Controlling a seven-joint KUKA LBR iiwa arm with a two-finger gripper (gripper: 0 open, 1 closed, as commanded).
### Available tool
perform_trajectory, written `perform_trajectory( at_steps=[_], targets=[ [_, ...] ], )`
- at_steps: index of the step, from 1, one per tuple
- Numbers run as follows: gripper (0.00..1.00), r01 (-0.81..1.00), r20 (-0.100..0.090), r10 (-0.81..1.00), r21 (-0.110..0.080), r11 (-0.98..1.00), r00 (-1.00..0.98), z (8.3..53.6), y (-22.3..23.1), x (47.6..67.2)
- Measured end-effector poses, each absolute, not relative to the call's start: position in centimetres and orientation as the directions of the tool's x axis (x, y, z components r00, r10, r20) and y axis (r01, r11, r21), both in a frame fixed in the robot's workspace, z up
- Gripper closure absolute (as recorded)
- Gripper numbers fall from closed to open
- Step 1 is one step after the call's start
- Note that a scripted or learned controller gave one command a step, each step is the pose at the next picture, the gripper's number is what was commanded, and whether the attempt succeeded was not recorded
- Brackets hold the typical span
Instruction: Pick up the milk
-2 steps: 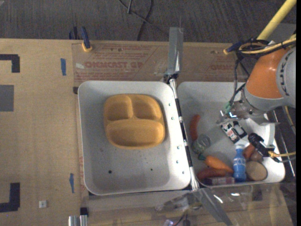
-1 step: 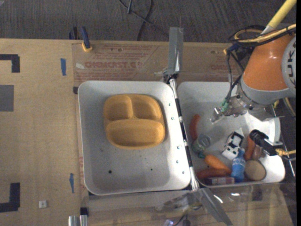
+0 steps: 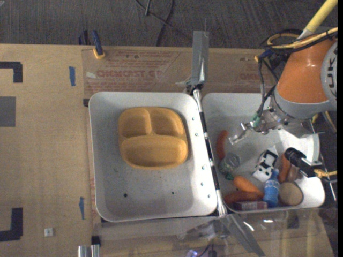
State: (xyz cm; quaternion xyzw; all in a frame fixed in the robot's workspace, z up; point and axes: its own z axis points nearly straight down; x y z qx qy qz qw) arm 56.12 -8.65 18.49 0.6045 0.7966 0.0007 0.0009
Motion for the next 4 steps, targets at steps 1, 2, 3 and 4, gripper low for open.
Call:
perform_trajectory(
  at_steps=[1, 2, 3, 4],
  targets=[
    [0.0, 0.986, -0.001, 0.986, 0.003, 0.167, -0.167, 12.2, -13.6, 53.9],
    [0.0, 0.958, 0.007, 0.958, 0.012, 0.286, -0.287, 9.1, -17.7, 52.6],
    [0.0, 0.989, -0.002, 0.989, 0.009, -0.148, 0.148, 9.8, -15.5, 56.1],
    [0.0, 0.996, -0.004, 0.996, 0.006, -0.092, 0.092, 9.7, -15.9, 56.9]
  ],
)
